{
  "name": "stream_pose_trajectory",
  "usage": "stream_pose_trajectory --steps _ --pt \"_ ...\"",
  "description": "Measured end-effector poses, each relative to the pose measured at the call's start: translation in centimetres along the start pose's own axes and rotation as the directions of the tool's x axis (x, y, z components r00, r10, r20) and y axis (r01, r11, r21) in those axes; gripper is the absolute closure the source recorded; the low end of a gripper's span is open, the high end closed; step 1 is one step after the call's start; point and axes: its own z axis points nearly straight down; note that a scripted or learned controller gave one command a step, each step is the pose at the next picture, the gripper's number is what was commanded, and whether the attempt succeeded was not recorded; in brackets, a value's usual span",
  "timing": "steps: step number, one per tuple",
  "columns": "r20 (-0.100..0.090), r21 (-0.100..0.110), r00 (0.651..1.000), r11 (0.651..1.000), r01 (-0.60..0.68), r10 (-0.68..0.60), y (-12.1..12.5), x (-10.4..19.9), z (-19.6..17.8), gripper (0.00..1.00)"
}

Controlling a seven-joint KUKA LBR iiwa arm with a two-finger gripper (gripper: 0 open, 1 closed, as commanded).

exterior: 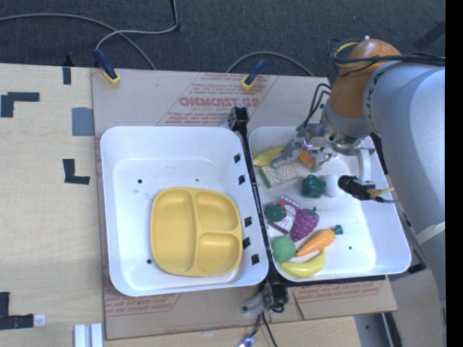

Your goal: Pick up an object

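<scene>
My gripper (302, 150) hangs low over the back of the right bin (387, 230), under the orange wrist band. Right beneath it lie a small orange piece (309, 160), a yellow item (267, 155) and a pale ridged piece (279, 172); whether it touches any of them I cannot tell. A dark green pepper (312, 186) sits just in front of the gripper. Further forward lie purple grapes (304, 223), a green toy (275, 212), a carrot (318, 241), a lime-green ball (283, 249) and a banana (304, 267).
The left bin (123, 165) holds a yellow divided plate (195, 231). The two bins meet at a black-clipped wall (249, 186). The grey arm (412, 121) covers the right bin's far right side. Cables and clamps lie behind the bins.
</scene>
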Motion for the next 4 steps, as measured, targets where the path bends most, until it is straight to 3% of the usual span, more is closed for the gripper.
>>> stream_pose_trajectory --steps 1,2,3,4 --pt "0.018 -0.042 1.0 0.999 0.003 -0.003 -2.8 -0.1 -0.3 0.0" --pt "0.01 -0.006 1.0 1.0 -0.001 0.001 0.0 -0.3 0.1 0.0" --pt "0.004 -0.007 1.0 1.0 0.0 0.0 0.1 -3.3 0.0 0.0" --pt "0.018 -0.035 1.0 0.999 0.003 -0.002 -7.2 2.0 0.1 0.0"
